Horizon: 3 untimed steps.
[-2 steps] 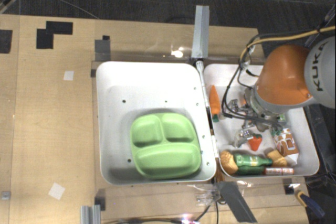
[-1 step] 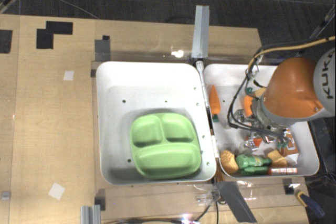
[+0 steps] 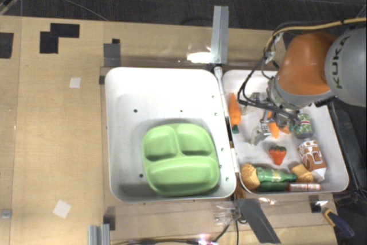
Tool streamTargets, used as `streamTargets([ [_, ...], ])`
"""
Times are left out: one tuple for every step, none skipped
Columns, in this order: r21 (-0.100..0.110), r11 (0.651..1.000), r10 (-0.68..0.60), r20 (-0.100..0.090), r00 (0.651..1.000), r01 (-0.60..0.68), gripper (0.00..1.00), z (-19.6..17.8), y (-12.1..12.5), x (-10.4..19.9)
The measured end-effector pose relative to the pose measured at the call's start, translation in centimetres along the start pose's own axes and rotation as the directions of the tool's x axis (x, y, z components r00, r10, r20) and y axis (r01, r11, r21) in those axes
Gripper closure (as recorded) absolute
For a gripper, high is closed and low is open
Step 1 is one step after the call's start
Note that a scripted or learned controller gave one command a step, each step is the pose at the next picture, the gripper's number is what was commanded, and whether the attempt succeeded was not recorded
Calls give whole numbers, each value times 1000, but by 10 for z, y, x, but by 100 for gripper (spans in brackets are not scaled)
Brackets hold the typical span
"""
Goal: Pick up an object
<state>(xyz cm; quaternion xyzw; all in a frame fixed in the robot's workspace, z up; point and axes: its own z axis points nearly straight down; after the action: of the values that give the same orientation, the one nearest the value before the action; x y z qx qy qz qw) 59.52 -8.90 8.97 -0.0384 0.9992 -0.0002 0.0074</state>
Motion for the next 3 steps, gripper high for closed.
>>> streamTargets([
  [1, 1000, -15, 3, 1000, 15, 0, -2, 3, 51],
  [3, 1000, -27, 10, 1000, 27, 0, -3, 7, 88],
  [2, 999, -45, 4, 999, 45, 0, -1, 5, 31],
])
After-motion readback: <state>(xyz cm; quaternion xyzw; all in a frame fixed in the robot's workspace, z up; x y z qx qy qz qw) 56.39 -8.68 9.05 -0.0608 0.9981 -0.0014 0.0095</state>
